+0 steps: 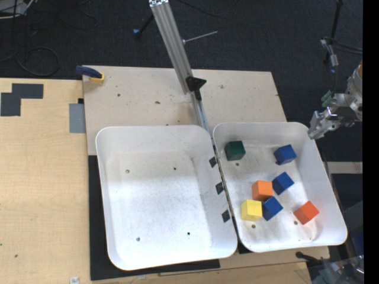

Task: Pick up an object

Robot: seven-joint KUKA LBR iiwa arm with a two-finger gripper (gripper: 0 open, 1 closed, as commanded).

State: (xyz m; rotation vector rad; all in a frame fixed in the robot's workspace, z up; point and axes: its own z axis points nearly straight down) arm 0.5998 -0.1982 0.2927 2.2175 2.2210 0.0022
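The right bin (329, 182) holds several small blocks: a dark green one (235, 150) at its far left, a blue one (285, 154) toward the far right, another blue one (282, 182), an orange one (262, 190), a yellow one (251, 209), a third blue one (272, 207) and an orange-red one (306, 212). My gripper (320, 125) hangs at the right edge of the view, just outside the right bin's far right corner, above and to the right of the blue block. Nothing shows between its fingers.
The left bin (118, 152) sits beside the right one, with black clips (219, 188) along the shared wall. A slanted aluminium post (174, 46) rises behind the bins. A blue and yellow clamp (90, 73) lies at the bench's far left corner.
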